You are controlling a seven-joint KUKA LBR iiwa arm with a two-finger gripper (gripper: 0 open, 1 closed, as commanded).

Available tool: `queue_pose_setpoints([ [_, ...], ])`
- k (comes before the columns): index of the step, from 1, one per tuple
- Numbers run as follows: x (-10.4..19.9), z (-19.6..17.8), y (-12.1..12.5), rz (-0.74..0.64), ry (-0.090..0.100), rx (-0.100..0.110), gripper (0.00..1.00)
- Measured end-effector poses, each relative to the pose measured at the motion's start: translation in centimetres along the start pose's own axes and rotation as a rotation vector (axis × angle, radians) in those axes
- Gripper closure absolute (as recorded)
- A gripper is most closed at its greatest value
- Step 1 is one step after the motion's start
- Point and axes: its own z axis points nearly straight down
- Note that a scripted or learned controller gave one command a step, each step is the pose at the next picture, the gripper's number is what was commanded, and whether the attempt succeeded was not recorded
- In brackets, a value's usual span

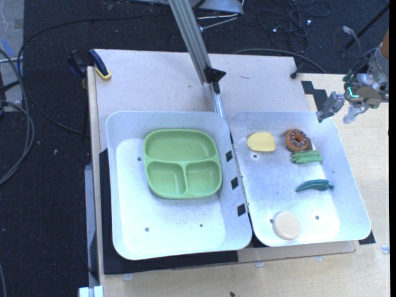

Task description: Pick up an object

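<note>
The right bin point(346, 184) holds the candidates: a yellow piece point(262, 142), a brown doughnut point(297, 140), two green pods point(307, 158) and point(314, 185), and a pale disc point(286, 225), all apparently light, rigid toy foods; the yellow piece, lying apart, looks easiest to pinch across its width. The end effector point(339, 107) hovers beyond the bin's far right corner, fingers spread and holding nothing. The arm is cut off at the frame edge; the left bin point(124, 228) carries a green divided plate point(183, 163).
</note>
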Motion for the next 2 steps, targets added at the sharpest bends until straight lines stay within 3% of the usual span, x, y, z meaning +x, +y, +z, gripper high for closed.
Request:
queue_pose_setpoints([
  [1,0.0,-0.2,0.1,-0.001,-0.001,-0.003,0.00],
  [2,1.0,4.9,0.1,-0.002,0.000,0.001,0.00],
])
